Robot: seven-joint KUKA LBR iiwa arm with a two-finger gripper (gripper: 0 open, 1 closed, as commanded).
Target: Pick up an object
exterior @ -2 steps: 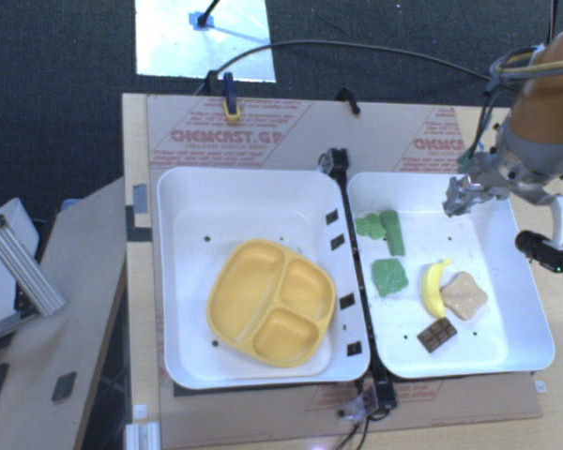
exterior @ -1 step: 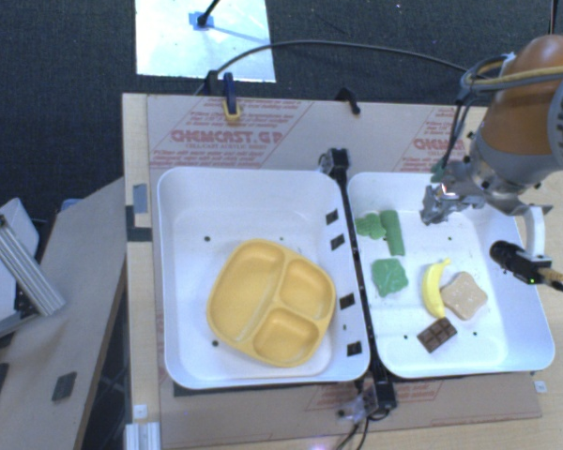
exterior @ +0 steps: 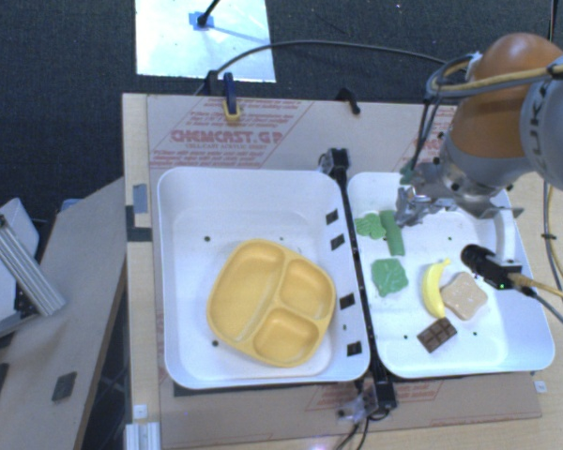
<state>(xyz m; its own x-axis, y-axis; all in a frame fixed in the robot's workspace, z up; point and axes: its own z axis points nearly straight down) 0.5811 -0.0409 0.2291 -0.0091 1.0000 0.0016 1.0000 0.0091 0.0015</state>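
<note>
In the left bin you have a yellow divided plate, lying toward the bin's front right. In the right bin, along its left wall, sit a long green piece and a green leaf in front of it. A banana, a slice of toast and a brown chocolate square lie nearer the front edge. The gripper hangs just above the long green piece; you cannot tell how its fingers are set.
</note>
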